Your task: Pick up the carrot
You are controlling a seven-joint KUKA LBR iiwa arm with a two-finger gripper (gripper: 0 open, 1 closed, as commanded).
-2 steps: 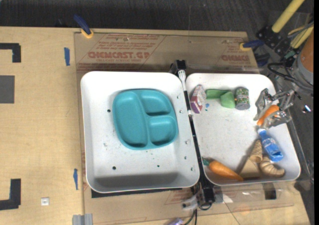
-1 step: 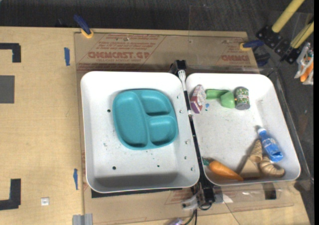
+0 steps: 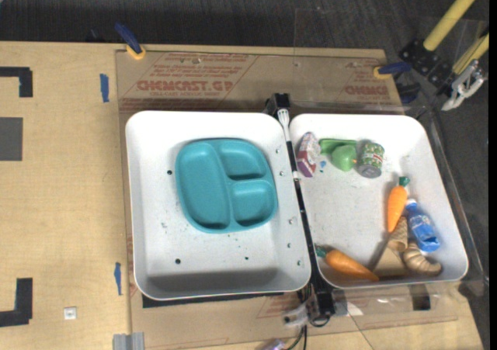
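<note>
1. On the surface (image 3: 62,185) stand two shallow white bins side by side, and their inner rims touch in the middle.
2. The left bin (image 3: 155,247) holds a teal plate (image 3: 226,184) with divided compartments. The plate lies flat, a little toward the far side of the bin.
3. The carrot (image 3: 397,205) is in the right bin (image 3: 349,209), near its right wall. It lies on the bin floor, with the green top pointing to the far side and the orange tip pointing to the near side.
4. Just beside the carrot, on its right, lies a blue bottle (image 3: 422,230); the two seem to touch at the lower part of the carrot.
5. Below them, in the near right corner, is a tan object (image 3: 413,258), and a dark thin stick (image 3: 382,251) leans from it toward the carrot's tip.
6. A second orange tapered thing (image 3: 349,265) lies along the near wall of the same bin, well apart from the carrot.
7. Along the far wall of the right bin are a small packet (image 3: 307,154), a green object (image 3: 338,154) and a small can (image 3: 370,160), in a row.
8. Nothing grips the carrot.
9. About the pincer, I cannot tell if it is open or closed.
</note>
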